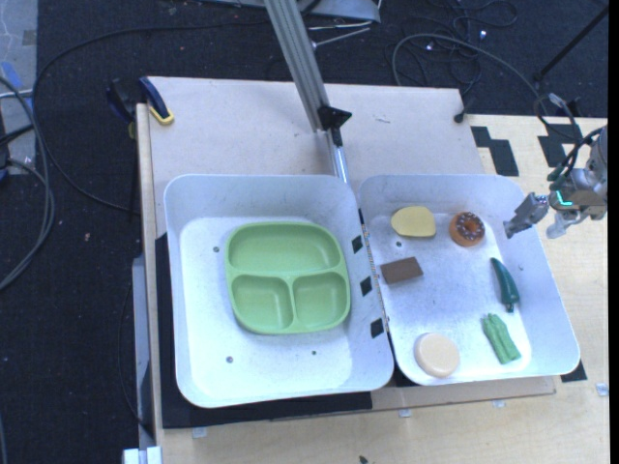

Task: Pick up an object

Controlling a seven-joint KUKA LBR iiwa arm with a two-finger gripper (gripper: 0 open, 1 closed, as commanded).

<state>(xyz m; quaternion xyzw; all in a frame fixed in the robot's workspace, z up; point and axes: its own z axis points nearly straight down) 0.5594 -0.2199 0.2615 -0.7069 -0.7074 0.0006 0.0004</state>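
Observation:
The right bin (pixel 542 259) holds a yellow oval piece (pixel 413 222), a brown sprinkled donut (pixel 468 228), a brown block (pixel 401 271), a dark green pepper-like piece (pixel 505 284), a light green ridged piece (pixel 501 338) and a cream round piece (pixel 437 354). My gripper (pixel 542 217) hangs at the bin's far right rim, right of the donut. Its two grey fingers are spread apart with nothing between them.
A green three-compartment tray (pixel 288 276) lies in the left bin (pixel 193 259). A slanted metal pole (pixel 300 56) rises behind the bins. The bench top (pixel 251 124) lies behind them, with cables on the dark floor around.

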